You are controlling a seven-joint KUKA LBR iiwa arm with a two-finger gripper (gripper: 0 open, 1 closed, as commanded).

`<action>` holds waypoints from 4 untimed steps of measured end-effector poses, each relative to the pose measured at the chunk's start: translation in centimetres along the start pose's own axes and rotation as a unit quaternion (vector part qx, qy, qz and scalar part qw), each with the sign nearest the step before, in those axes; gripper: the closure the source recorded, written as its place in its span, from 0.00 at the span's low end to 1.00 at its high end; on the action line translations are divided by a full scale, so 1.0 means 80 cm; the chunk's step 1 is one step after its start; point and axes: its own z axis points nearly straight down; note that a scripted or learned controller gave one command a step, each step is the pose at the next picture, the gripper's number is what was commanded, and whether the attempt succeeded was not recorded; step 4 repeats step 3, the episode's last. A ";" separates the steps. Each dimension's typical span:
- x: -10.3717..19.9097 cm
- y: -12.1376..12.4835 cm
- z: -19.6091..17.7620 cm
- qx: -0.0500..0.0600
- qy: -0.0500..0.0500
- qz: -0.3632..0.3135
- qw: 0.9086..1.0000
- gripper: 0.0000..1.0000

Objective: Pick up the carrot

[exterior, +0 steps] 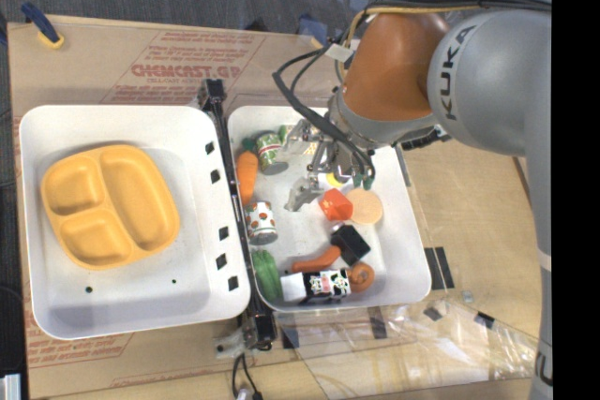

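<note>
The carrot (247, 175) is orange with a green top and lies lengthwise against the left wall of the right bin (415, 248). My gripper (309, 185) hangs over the middle of that bin, a short way to the right of the carrot and apart from it. Its fingers stand open with nothing between them. The grey arm with its orange band (394, 61) covers the bin's far right corner.
Around the gripper lie a green can (272, 150), a spotted small can (261, 222), a red cup (335, 204), a peach disc (367, 209), a black block (350, 244), a green vegetable (265, 273) and a carton (323, 284). A yellow divided tray (108, 201) sits in the left bin (56, 314).
</note>
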 end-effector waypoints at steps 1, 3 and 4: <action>0.021 -0.092 0.108 0.001 0.007 0.018 1.000 0.00; 0.023 -0.117 0.092 0.001 0.006 -0.060 0.998 0.00; 0.023 -0.117 0.092 0.001 0.006 -0.060 0.998 0.00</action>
